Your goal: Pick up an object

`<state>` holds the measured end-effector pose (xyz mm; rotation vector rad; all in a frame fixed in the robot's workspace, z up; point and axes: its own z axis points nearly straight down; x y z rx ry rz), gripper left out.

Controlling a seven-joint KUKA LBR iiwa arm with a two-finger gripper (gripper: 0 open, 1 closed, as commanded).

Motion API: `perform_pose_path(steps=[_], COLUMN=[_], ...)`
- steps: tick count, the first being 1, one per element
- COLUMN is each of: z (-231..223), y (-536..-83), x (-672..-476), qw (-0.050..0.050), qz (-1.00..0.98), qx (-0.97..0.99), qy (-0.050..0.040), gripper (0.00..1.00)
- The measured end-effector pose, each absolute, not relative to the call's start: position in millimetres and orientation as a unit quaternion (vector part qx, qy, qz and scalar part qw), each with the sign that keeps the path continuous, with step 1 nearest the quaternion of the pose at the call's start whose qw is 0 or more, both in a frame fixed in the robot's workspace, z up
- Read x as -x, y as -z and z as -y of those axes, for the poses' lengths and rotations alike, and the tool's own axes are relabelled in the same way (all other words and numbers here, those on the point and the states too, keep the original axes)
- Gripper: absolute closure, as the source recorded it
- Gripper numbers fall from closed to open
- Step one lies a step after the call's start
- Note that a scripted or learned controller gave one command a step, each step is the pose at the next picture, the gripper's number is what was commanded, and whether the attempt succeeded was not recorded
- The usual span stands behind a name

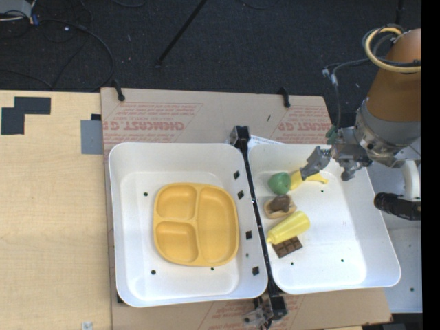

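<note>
The grey KUKA arm with the orange band above its wrist (pixel 397 81) is being held at the right side of the camera view, its wrist pointed down and towards the left. The two-finger metal gripper (pixel 317 162) is being extended leftward from the wrist at a slant, low over the bench. A yellow cable loop (pixel 380 47) is being carried around the top of the orange band.
</note>
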<state>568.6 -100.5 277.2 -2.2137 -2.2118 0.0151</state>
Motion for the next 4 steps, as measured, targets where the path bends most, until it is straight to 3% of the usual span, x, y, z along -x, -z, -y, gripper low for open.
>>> perform_pose_path(steps=[1,4], z=[100.6,99.4], y=[-283.1,-126.4], x=[-570.3,-564.7], qw=[0.002,0.004], qz=[0.707,0.707], qx=[0.707,0.707], qy=[-0.0016,-0.0028], gripper=[0.0,0.0])
